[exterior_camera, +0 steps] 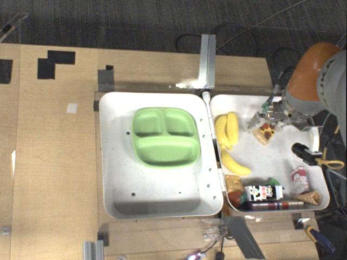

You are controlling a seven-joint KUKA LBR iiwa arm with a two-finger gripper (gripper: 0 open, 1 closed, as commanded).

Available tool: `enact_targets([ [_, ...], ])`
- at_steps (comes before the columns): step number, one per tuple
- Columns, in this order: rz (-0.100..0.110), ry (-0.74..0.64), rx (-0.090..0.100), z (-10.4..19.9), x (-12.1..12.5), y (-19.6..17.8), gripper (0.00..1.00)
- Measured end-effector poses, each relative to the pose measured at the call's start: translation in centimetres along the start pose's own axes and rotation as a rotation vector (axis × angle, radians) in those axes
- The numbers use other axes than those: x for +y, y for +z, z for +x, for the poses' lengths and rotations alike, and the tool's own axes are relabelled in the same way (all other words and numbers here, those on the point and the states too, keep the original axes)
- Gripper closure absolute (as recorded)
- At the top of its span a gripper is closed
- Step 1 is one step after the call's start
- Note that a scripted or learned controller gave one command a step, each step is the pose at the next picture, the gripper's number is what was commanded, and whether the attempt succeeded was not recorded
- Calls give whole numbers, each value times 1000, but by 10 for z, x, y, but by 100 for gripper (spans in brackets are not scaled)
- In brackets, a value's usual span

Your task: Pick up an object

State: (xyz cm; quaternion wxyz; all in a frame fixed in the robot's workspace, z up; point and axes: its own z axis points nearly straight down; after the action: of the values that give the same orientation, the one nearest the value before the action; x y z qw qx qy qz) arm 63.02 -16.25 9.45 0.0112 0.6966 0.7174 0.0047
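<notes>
The table [49,145] carries two white bins; the left bin [116,194] holds just a green divided plate [164,135], kept apart from the clutter; the right bin [282,161] gathers the candidates, bananas [227,130] along its left wall; the hand [269,114] hangs over a pizza-slice toy [264,133], likely its target, fingers unreadable from here.

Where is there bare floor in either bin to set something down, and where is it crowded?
Left bin: a bare strip runs along its near wall, below the green tray. Right bin: a bare patch lies mid-floor, between the bananas, the pizza slice under the pincer, and the small can. Its near edge is crowded around the marker.
</notes>
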Motion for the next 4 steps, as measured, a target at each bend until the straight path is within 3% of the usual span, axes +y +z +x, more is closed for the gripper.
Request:
enact_targets([
  [1,-10,-1,0,1,4,-15,100],
  [2,-10,-1,1,1,4,-15,0],
  [3,15,190,6,-14,41,-27,0],
  [4,2,103,3,2,18,0,0],
])
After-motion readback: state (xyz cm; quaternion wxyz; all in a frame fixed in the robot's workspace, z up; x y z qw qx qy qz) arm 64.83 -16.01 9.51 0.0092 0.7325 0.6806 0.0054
